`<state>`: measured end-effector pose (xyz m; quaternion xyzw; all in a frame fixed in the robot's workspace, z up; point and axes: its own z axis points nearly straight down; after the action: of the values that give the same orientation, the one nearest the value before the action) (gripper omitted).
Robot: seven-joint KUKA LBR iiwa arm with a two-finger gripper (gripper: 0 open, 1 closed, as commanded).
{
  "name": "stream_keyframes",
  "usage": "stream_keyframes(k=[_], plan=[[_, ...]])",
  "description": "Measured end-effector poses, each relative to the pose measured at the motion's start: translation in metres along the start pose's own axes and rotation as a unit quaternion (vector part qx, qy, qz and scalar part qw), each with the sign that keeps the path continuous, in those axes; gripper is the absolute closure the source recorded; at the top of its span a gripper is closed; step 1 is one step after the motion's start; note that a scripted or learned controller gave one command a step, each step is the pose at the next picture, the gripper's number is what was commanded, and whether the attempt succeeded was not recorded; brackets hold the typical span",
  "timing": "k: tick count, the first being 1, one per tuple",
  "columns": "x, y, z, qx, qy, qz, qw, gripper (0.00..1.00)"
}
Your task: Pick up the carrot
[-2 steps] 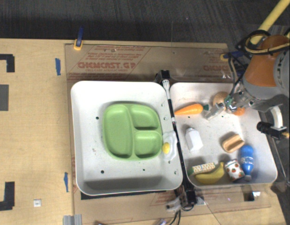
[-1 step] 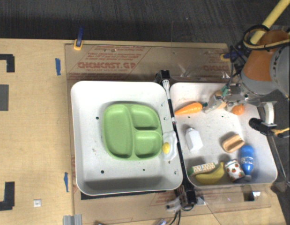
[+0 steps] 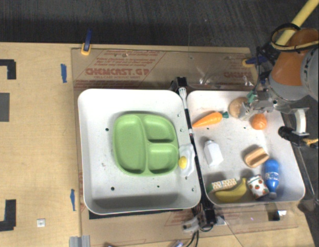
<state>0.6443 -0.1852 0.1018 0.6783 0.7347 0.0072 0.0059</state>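
Overhead, the carrot is lying at the right bin's upper left — the gripper, finger state unclear, is hovering beside a tan ball, risking grabbing that instead.

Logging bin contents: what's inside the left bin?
A green plate with three compartments lies in the left bin, with a small yellow piece at its right edge. Whatever is under the plate is covered.

One fixed camera above the bench looks down at a slant, covering both bins.
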Motion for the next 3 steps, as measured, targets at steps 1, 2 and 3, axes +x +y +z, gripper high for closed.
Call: stream_keyframes(k=[1, 2, 3], plan=[[0.0, 0.0, 0.001, 0.001, 0.0, 0.0, 1.0, 0.0], [-0.011, -0.045, 0.009, 0.002, 0.01, -0.081, 0.9967, 0.0], [-0.01, -0.057, 0.01, 0.001, 0.018, 0.024, 0.9995, 0.0]])
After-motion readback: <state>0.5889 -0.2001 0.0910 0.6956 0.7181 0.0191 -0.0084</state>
